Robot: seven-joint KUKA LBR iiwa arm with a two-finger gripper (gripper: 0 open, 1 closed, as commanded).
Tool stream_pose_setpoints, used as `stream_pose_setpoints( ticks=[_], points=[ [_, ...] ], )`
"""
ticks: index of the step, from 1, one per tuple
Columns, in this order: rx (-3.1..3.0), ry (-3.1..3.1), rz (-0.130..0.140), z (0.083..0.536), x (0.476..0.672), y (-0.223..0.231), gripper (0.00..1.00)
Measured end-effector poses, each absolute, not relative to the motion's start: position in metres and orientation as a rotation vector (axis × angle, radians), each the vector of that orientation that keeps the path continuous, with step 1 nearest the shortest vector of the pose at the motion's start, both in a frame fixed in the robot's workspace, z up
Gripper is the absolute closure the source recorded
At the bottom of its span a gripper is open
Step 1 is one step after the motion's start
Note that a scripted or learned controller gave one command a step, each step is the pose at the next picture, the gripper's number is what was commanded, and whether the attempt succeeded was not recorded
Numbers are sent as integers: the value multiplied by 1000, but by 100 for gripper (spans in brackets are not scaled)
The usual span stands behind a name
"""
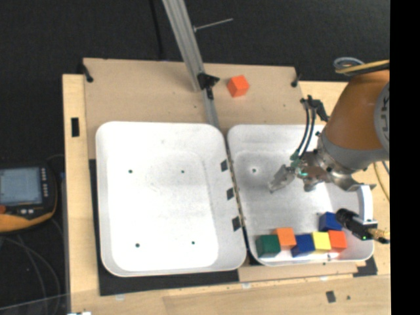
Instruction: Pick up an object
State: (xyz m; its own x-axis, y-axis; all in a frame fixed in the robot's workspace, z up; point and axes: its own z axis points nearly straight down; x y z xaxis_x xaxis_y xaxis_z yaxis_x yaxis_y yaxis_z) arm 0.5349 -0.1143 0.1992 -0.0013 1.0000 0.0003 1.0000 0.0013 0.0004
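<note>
The gripper hangs over bare floor mid right bin, its grip unclear, blocks lining the near rim.

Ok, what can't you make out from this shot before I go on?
- Jaws: too small and blurred in the camera view to tell whether open or shut.
- Blue block: partly hidden by arm hardware.
- Arm: cut off by the right edge.
- Handheld screen: too blurred to read.

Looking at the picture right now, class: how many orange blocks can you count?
3. One orange block lies on the bench beyond the bins; two sit in the right bin's near row, one beside the green block, one at the right end. The arm may hide others.
</note>
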Motion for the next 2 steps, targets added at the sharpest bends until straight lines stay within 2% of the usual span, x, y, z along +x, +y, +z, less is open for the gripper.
stream_pose_setpoints(
  ticks=[1,2],
  points=[
    [2225,2222,-7,98,550,-134,0],
    [2210,2222,7,98,676,-144,0]
  ],
)
